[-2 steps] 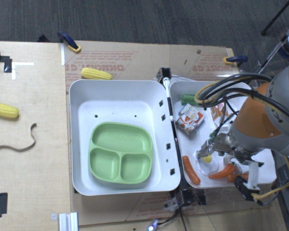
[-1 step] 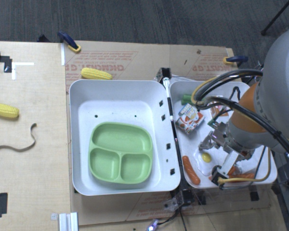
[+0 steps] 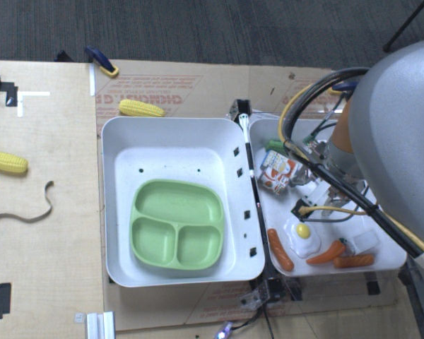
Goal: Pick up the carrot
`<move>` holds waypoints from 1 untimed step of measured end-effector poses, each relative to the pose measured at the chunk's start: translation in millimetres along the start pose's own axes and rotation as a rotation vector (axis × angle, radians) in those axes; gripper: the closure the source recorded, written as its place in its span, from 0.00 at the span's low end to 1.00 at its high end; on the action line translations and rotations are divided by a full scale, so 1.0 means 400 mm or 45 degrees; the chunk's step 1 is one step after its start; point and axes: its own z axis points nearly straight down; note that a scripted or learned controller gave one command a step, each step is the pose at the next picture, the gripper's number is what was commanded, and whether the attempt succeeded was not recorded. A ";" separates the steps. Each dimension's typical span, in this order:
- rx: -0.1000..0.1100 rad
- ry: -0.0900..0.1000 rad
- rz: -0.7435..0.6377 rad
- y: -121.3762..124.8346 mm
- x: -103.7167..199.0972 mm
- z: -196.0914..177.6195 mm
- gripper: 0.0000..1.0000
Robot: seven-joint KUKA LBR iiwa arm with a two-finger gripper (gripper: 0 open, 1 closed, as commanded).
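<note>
Over the right bin [image 3: 394,261] looms the arm [image 3: 399,119], grey and huge from this angle, reaching in from the right with its cables [image 3: 318,101] looping down toward the wrist. It's leaning low over the bin's back half, and its own bulk covers the gripper, so whether that hand is open or closed I cannot tell.

Left bin [image 3: 171,134] next, with a green divided plate [image 3: 177,224] lying flat in the middle, well clear of the action.

Now the small stuff, all crowded into the right bin: a red and white packet [image 3: 275,171] near the back, a fried egg toy [image 3: 304,237] in the middle, a sausage [image 3: 280,250] just left of it. And there's the carrot [image 3: 326,253], lying flat near the front wall, just right of the egg, with another orange piece [image 3: 354,261] right beside it. It looks free on top, so a straight drop should reach it, though that neighbour is close.

Out on the bench, two corn cobs, one [image 3: 140,108] behind the left bin and one [image 3: 6,162] far left.
</note>
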 end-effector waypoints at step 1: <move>0.003 0.001 -0.192 -0.133 -0.145 0.002 0.00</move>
